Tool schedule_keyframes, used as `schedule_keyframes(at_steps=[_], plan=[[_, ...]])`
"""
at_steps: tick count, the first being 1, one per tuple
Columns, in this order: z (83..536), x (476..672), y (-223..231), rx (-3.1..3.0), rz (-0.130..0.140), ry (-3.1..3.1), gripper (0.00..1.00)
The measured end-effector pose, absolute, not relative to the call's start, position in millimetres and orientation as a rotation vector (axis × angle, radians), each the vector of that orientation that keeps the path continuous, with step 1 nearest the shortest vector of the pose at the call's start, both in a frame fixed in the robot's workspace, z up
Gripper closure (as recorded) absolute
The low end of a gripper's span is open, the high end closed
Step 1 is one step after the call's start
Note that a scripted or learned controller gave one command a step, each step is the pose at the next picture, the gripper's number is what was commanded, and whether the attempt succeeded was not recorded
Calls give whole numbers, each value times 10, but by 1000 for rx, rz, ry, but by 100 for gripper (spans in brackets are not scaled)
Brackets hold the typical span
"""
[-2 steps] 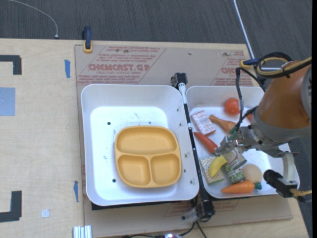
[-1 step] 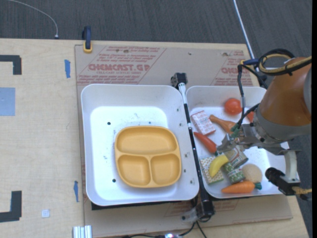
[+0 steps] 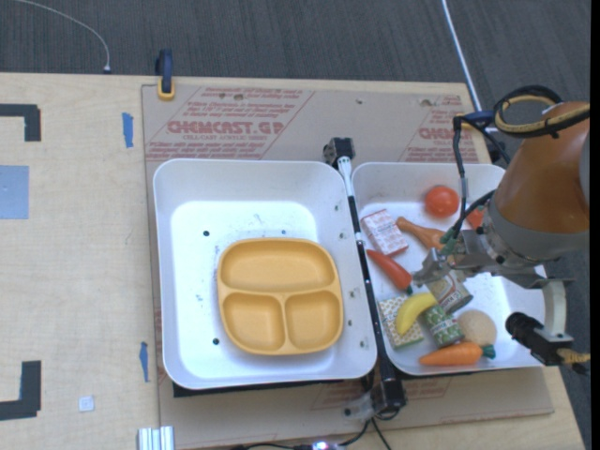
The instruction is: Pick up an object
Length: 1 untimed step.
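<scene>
Bench top (image 3: 66,279) — pale wood, blue tape marks (image 3: 127,129), black corner markings (image 3: 26,120). Printed cardboard sheet (image 3: 244,120) laid over it — held by a clamp (image 3: 165,73). Dark grey carpet floor (image 3: 281,17) beyond; thin white cable (image 3: 70,17) across it.

The right bin (image 3: 375,187) is offering little free floor: a tomato (image 3: 441,200), a sachet (image 3: 383,231), two carrots (image 3: 419,232) (image 3: 454,353), a red pepper (image 3: 390,270), a banana (image 3: 413,311) and an egg-like ball (image 3: 476,327) are crowding it, many touching or just beside each other. The arm (image 3: 544,195) is leaning in over the bin's right half, with the gripper (image 3: 441,268) sitting low among the middle items (blocking approach from the right). In the left bin (image 3: 178,251), the three-compartment yellow tray (image 3: 279,294) is taking up the middle and near floor, leaving a bare strip open along the far wall.
</scene>
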<state>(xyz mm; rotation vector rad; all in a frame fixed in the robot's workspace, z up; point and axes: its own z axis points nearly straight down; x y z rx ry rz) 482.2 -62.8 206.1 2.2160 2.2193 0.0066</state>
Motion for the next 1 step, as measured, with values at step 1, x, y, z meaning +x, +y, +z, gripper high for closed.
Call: schedule_keyframes(at_steps=[1], plan=[[2024, 4799, 266, 2220, 2, 2223, 100]])
